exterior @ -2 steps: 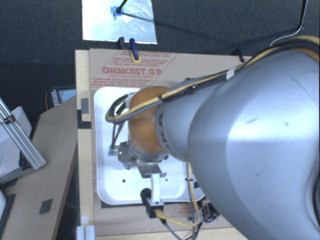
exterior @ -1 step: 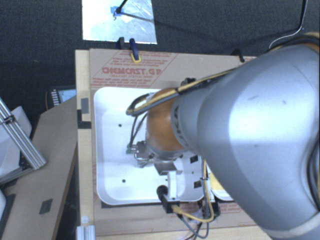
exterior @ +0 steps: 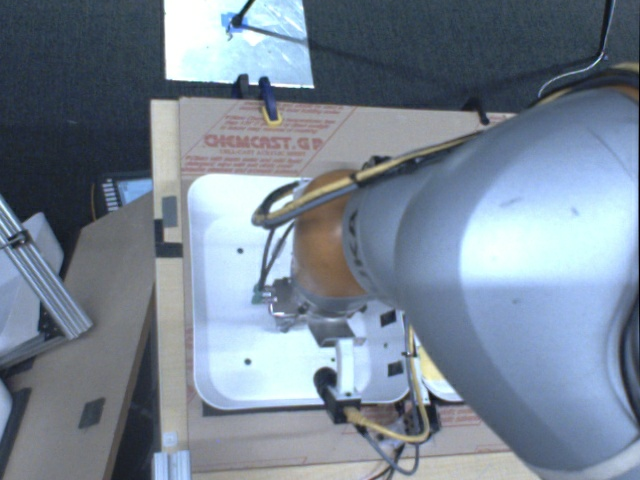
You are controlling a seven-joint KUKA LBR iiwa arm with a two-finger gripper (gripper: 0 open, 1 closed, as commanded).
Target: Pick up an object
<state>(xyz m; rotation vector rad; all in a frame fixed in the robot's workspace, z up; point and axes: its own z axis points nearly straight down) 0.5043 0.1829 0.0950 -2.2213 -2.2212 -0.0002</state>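
My grey arm with its orange band (exterior: 322, 238) reaches in from the right and hangs over the left white bin (exterior: 215, 268). The gripper (exterior: 290, 308) sits low over the middle of that bin, seen from above with its wrist hardware and cables covering it. A white bracket (exterior: 370, 360) and loose wires hang at the bin's front edge. A sliver of a yellow object (exterior: 438, 376) peeks out under the arm at the edge of the right bin. The arm hides most of the right bin.
The bins rest on a brown cardboard sheet (exterior: 265, 138) with red print, held by clamps (exterior: 268, 100) at the back. A silver sheet (exterior: 238, 28) lies beyond it. Aluminium bars (exterior: 40, 278) stand at the left, off the bench.
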